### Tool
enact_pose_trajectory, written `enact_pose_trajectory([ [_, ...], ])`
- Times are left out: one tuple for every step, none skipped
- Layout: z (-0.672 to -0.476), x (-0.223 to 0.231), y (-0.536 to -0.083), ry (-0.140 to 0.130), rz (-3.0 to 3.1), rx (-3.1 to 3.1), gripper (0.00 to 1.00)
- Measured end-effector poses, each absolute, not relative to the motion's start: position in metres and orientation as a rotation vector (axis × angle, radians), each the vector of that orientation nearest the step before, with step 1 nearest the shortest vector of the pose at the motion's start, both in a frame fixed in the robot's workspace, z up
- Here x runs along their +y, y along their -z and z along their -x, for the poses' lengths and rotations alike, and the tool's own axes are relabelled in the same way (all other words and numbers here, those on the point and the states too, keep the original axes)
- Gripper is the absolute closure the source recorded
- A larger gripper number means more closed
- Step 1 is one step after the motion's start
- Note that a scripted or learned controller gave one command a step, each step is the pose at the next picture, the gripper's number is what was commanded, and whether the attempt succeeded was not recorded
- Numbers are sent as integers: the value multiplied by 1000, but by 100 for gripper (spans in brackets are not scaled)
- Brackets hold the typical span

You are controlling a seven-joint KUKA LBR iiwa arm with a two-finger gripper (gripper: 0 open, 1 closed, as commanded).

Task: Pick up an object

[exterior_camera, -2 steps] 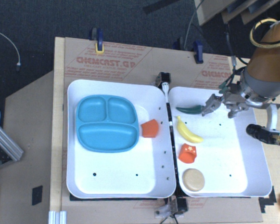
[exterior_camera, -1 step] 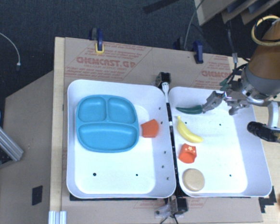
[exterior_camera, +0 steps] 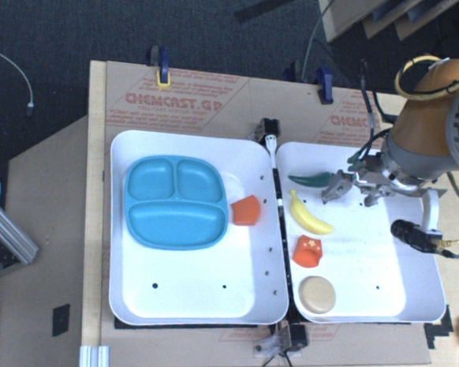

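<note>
The gripper (exterior_camera: 351, 190) hung open over the right bin (exterior_camera: 410, 300), holding nothing, beside a green pepper (exterior_camera: 313, 178). A banana (exterior_camera: 309, 216) lay nearer. The left bin (exterior_camera: 197, 295) held a blue plate (exterior_camera: 177, 201). The bench board (exterior_camera: 221, 95) read "CHEMCAST".

Only readable stuff here is the red printing on the brown protective sheet (exterior_camera: 220, 99) covering the bench under the two bins. Along the top edge above the left bin it looks like "CHEMCAST GP" in big red block letters, with a line of smaller red print above and below it that's too tiny to make out. Same print repeats over the right bin (exterior_camera: 349, 121), but it's cut off and partly hidden.
</note>
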State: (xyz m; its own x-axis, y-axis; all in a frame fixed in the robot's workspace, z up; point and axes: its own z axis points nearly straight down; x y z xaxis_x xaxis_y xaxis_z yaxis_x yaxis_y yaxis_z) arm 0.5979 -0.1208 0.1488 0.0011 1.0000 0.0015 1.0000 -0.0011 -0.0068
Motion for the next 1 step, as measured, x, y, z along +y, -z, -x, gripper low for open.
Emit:
enact_pose_trajectory([
  [-587, -120, -98, -5, 2218, -2216, 0],
])
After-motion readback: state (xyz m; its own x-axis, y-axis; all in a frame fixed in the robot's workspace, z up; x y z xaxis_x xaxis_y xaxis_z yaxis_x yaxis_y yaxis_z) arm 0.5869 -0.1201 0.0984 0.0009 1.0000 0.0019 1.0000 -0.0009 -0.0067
